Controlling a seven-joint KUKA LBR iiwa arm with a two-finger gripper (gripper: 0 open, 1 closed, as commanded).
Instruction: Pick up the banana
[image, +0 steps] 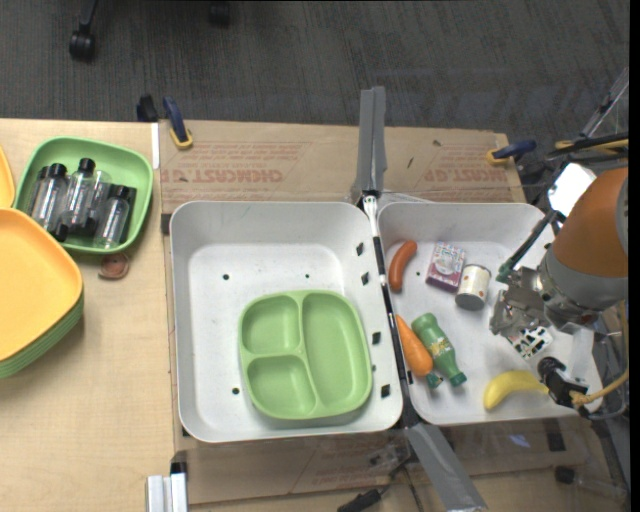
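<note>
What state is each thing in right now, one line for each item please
banana: lying flat in the right bin, near its front edge, not held.
gripper: above the right bin, just behind the banana.
green bottle: lying on its side.
carrot: lying beside the green bottle.
sausage: lying by the divider.
small can: tipped on its side.
green tray: flat in the left bin.

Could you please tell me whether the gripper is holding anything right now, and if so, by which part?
Nothing shows as held: the gripper hovers above the banana, which lies on the bin floor.
</note>
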